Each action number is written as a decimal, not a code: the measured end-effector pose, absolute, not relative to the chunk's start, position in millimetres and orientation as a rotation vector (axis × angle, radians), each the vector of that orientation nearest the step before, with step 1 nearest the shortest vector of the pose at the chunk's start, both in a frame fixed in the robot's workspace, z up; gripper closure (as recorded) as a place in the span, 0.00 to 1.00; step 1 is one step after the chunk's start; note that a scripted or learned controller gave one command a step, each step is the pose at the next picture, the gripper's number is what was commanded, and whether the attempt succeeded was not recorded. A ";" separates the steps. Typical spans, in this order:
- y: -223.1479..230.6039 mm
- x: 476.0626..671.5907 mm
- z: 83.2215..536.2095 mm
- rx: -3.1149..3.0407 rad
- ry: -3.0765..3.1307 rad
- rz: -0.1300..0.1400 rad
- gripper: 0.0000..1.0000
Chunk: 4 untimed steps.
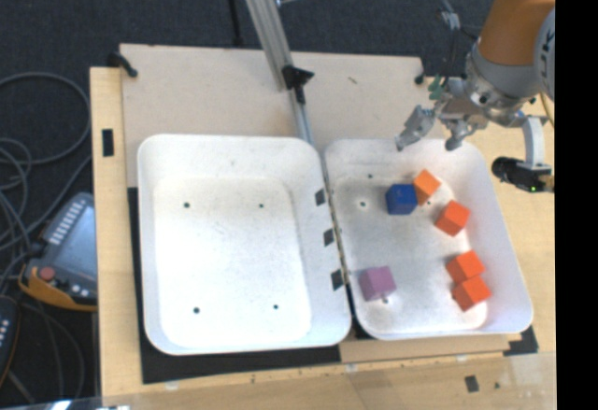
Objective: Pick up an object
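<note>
The right bin point(374, 165) holds several small blocks. A blue cube point(401, 199) sits near its middle back, touching an orange cube point(427, 183). Another orange cube point(451, 218) lies to the right. Two more orange cubes point(468, 279) sit together at the front right. A purple cube point(377, 282) rests at the front left. My gripper point(434, 134) hangs above the bin's back edge, behind the blue and orange cubes, open, with nothing between its fingers.
The left bin point(234, 240) stands beside the right one. A slanted aluminium rail point(266, 11) rises from between the bins at the back. Cables and a pendant point(61, 249) lie off the bench to the left.
</note>
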<state>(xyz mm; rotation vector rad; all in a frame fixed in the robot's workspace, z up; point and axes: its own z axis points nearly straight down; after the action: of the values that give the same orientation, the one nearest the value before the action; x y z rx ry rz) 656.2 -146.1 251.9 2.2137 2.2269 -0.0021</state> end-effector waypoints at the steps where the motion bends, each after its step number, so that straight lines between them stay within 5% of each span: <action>1: -184.1 657.3 128.7 2.201 2.210 0.015 0.00; 2: -187.8 639.0 113.0 2.213 2.221 0.004 0.00; 3: -189.5 637.4 122.9 2.218 2.217 0.004 1.00; 4: -103.0 603.7 159.0 2.213 2.231 0.005 1.00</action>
<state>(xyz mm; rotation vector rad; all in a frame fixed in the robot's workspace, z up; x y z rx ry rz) 603.7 -103.0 159.0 2.2132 2.2312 0.0052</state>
